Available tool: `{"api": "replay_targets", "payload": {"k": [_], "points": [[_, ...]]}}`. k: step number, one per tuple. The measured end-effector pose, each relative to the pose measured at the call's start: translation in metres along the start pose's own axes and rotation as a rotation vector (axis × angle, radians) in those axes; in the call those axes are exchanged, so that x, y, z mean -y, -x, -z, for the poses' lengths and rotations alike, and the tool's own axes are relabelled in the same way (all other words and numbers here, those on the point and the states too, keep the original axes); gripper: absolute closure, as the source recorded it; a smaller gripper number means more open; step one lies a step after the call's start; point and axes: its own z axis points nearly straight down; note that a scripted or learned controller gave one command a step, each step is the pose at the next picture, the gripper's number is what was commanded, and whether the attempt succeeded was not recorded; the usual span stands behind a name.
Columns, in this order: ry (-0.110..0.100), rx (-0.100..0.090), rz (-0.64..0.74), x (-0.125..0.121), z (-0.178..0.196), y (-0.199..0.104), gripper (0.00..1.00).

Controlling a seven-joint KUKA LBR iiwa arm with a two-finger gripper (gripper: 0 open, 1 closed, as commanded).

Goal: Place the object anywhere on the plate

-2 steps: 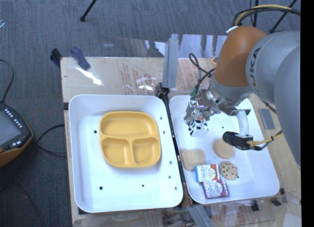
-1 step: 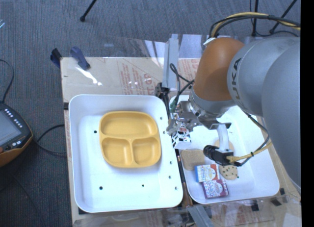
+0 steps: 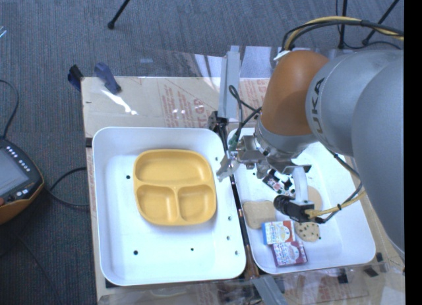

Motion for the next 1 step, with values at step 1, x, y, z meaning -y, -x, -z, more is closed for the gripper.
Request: {"api": "replay_targets", "payload": {"k": [1], "points": [[-0.004, -0.001, 0.0, 0.0, 0.0086, 0.0003, 1.0]]}}
